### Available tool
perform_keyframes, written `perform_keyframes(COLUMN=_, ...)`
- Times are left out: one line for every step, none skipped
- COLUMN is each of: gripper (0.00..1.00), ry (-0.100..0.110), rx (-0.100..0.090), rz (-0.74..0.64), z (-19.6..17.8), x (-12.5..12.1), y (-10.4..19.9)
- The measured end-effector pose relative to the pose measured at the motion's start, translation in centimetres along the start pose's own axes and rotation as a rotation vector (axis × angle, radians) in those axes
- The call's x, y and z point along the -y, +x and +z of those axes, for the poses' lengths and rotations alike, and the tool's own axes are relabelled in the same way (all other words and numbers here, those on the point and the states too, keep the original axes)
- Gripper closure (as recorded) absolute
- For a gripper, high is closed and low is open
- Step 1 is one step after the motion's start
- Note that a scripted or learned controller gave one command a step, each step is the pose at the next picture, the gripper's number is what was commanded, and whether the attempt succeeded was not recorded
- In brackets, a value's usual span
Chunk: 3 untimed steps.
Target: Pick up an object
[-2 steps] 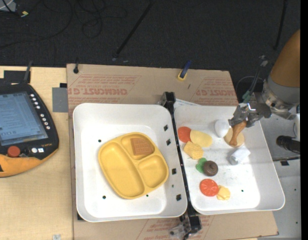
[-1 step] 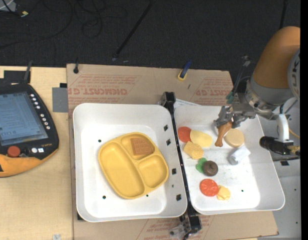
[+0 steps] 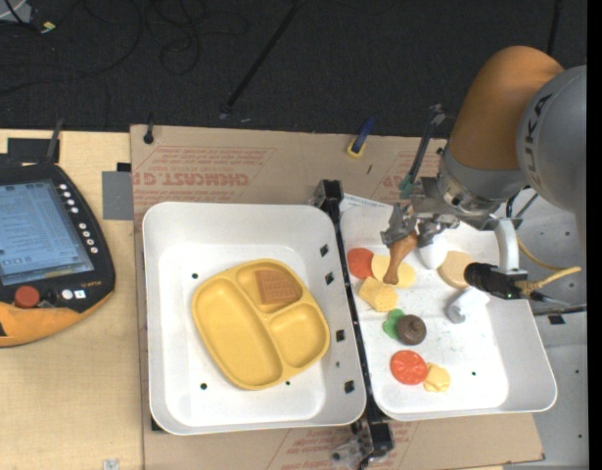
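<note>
Counts on the bench
Two white bins [image 3: 173,262], one yellow divided plate [image 3: 256,326], one waffle piece [image 3: 274,286], one control tablet [image 3: 41,243].

Arm [image 3: 535,135]: cut off at right edge. Right bin [image 3: 535,380]: upper wall hidden behind wrist. Gripper [image 3: 406,235]: finger spacing too small to tell. Pendant [image 3: 41,253]: cut by left edge, screen text unreadable. Green item [image 3: 392,326]: partly hidden under brown disc [image 3: 411,330].

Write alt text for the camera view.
The robot's gripper hangs over the right bin above scattered toy food, a brown stick-shaped piece slanting down beneath it. The left bin holds a yellow divided plate with a waffle.
</note>
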<state>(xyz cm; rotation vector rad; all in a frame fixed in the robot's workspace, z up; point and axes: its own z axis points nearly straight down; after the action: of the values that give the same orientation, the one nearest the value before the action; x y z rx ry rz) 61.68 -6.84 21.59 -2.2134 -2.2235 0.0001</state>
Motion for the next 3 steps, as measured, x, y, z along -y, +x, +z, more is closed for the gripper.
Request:
perform_keyframes(gripper=1.00, ry=-0.002, rx=0.001, rz=0.000, z=-0.9, x=-0.3, y=6.1)
perform_keyframes(gripper=1.00, ry=0.001, rx=0.001, rz=0.001, z=-1.4, x=0.6, y=11.1)
perform_keyframes(gripper=1.00, ry=-0.002, rx=0.001, rz=0.001, z=-1.7, x=0.4, y=16.2)
